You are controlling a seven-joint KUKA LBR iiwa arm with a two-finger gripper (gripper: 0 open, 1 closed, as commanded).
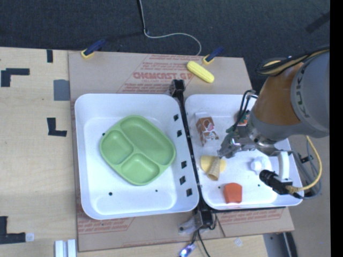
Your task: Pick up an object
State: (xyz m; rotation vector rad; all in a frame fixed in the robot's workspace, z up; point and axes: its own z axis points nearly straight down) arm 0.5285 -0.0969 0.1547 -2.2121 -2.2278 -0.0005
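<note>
Gripper point(229, 145) low over right bin point(214, 199), tip just beside the yellow ice-cream-cone toy point(213, 166), up-right of it. Cannot tell if open or closed: too small and dark against the wrist. Nothing visibly held.

Likely target: the cone toy, lying on its side near the bin's left wall, close to the divider point(185, 138).

Risks, judged from this pose:
- Cone tapered and on its side: likely to squirt or roll out under a pinch.
- Off-centre approach: may just nudge the cone toward the wall instead of straddling it.
- Little room between cone and left wall: possible clip on the wall or divider.
- Brown-and-white packet point(206, 129) just above the tip: possible accidental contact or a two-item grab.
- Bulky wrist plus trailing yellow cable point(316, 170) over the bin's right side: snag risk, also hides part of the floor.

Count:
- White bins: 2 (left bin point(86, 143), right bin).
- Green divided plate point(138, 150): 1, in left bin.
- Right bin: cone toy 1, packet 1, red-orange block point(232, 193) 1, small white item point(255, 165) 1, partly hidden by the arm.
- Outside the bins: yellow corn-like toy point(200, 72) 1, on the cardboard point(155, 74) behind.
- Clamps on the cardboard's far edge point(94, 47): 2.
</note>
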